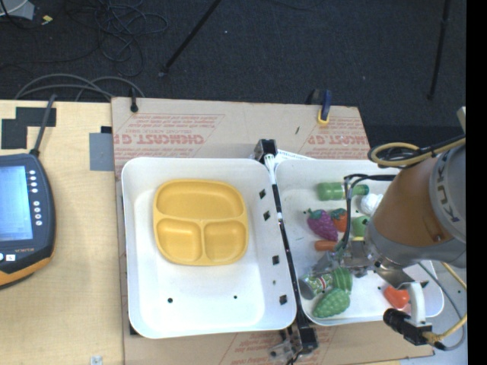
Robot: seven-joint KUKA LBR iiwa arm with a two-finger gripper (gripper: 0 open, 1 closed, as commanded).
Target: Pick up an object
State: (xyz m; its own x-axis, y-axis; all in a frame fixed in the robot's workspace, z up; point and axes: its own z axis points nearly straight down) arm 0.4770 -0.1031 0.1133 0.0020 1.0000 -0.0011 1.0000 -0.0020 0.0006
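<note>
Reaching down among the toy food in your right bin (358,322).
Your jaws (332,267) sit low by the green toy (332,303); you cannot tell how wide.

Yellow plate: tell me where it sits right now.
The yellow plate lies in the left bin, toward its far end, across the divider from the right bin, where the toys and the gripper are.

The pale wooden bench (68,310) carries a brown printed cardboard sheet (228,131). Two shallow white plastic bins rest on that sheet, touching side by side: the left bin (141,280) and the right bin (293,175). A grey handheld control pendant with a screen (21,215) lies at the bench's left edge.
</note>
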